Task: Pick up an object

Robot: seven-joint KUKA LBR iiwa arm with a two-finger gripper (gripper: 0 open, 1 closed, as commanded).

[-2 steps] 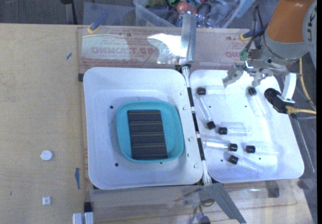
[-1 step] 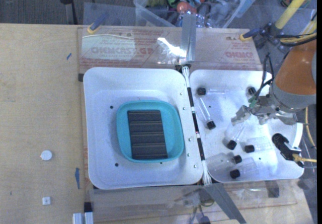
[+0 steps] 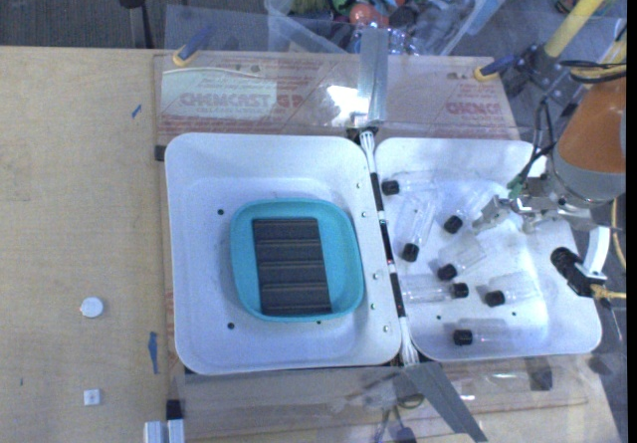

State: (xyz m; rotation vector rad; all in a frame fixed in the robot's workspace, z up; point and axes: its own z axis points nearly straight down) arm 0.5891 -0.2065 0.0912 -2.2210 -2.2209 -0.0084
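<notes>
Above the right bin (image 3: pixel 587 327), the end effector (image 3: pixel 520 204) is small and blurred; whether it is spread or pressed together cannot be told. Clear black-capped vials (image 3: pixel 450 225) lie scattered below and left of it, their transparent bodies hard to trace.

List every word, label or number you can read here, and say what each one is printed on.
"CHEMCAST GP", roughly, in faint red letters: on the clear plastic sheet with brown backing behind the two white bins, left part. Blurred, so the reading is uncertain.
Red lettering on the same sheet's right part: too blurred and cut by glare to read.
Small clear vials with black caps in the right white bin: no legible labels.
</notes>
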